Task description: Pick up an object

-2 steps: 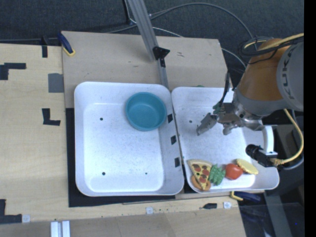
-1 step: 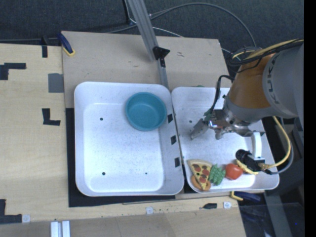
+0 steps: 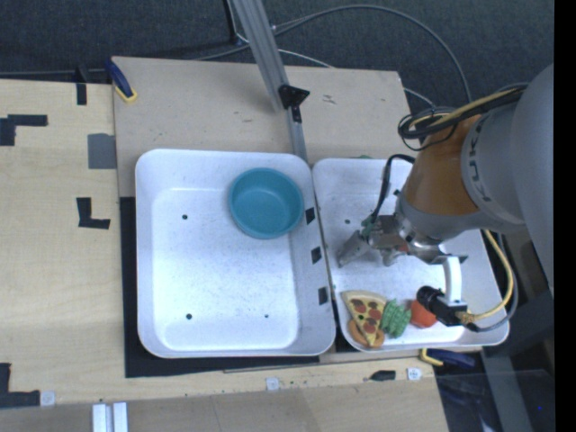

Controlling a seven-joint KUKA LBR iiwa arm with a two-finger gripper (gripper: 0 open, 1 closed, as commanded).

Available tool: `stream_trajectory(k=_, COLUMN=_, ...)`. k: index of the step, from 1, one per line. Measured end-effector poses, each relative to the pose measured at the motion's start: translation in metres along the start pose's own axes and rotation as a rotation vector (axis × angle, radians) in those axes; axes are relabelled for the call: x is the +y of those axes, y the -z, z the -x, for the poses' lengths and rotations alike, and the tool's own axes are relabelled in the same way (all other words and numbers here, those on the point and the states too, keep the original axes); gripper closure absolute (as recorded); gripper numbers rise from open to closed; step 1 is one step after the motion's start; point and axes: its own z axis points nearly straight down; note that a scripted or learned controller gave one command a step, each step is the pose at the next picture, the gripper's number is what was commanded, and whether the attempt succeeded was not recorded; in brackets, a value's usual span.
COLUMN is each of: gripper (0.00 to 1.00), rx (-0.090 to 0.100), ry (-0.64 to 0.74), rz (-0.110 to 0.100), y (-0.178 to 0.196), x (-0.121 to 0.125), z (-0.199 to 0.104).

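Overhead, the pincer (image 3: 353,248) hangs in the right bin (image 3: 346,187) (jaws spread, nothing between); arm hides bin's far side.

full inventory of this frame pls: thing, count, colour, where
bowl: 1, teal blue, upright in the left bin, near its top right corner
pizza slice toy: 1, yellow and red, bottom of the right bin, at its near edge
green toy: 1, green, right bin, touching the pizza slice on its right side
red toy: 1, red-orange, right bin, just right of the green toy
left bin: 1, white, left half of the bench
right bin: 1, white, beside the left bin
metal pole: 1, grey, slanting in from the top
arm: 1, grey with orange band, reaching in from the right
gripper: 1, dark grey, low over the right bin, above the toys
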Motion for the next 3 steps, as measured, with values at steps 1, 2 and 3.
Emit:
stream_trajectory(k=1, gripper=1.0, rx=0.0, ry=0.0, rz=0.003, y=0.012, x=0.001, z=0.0)
stream_trajectory(k=2, gripper=1.0, rx=-0.001, ry=0.0, rz=0.007, y=0.057, x=-0.002, z=0.007)
stream_trajectory(k=3, gripper=1.0, rx=-0.001, ry=0.0, rz=0.008, y=0.117, x=0.002, z=0.003)
